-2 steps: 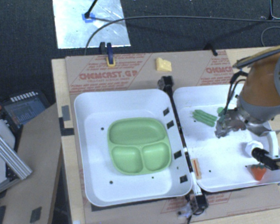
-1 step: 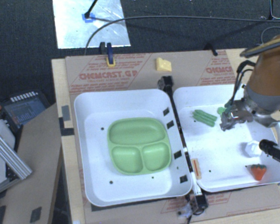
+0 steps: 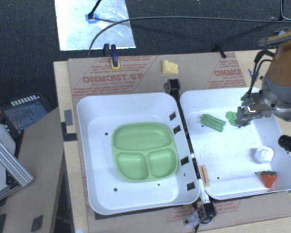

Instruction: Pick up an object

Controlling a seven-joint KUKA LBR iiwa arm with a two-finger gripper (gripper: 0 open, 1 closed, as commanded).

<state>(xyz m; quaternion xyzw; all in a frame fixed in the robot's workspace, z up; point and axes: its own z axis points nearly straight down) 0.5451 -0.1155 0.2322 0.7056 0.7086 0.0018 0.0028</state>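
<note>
Arm: the grey arm with its orange band reaches in from the right edge, above the right bin.
Gripper: the gripper (image 3: 243, 114) hangs low over the upper right part of the right bin (image 3: 228, 182). Whether it is apart or together cannot be told; the tip is dark and blurred.
Small green piece: a small green piece (image 3: 231, 116) lies at the tip of the gripper, on its left side. It is too small to tell if it touches the gripper or is held.
Green pod: a long ribbed green pod (image 3: 212, 122) lies on the bin floor just left of the small green piece, tilted.
White lump: a white lump (image 3: 264, 153) sits near the right wall of the same bin, below the gripper.
Red item: a red-orange item with a green top (image 3: 268, 178) rests in the lower right corner.
Left bin: the left bin (image 3: 96, 159) holds a pale green divided plate (image 3: 143, 150), lying flat in the middle.
Yellow block: a yellow block (image 3: 170, 66) lies on the cardboard behind the bins.
</note>
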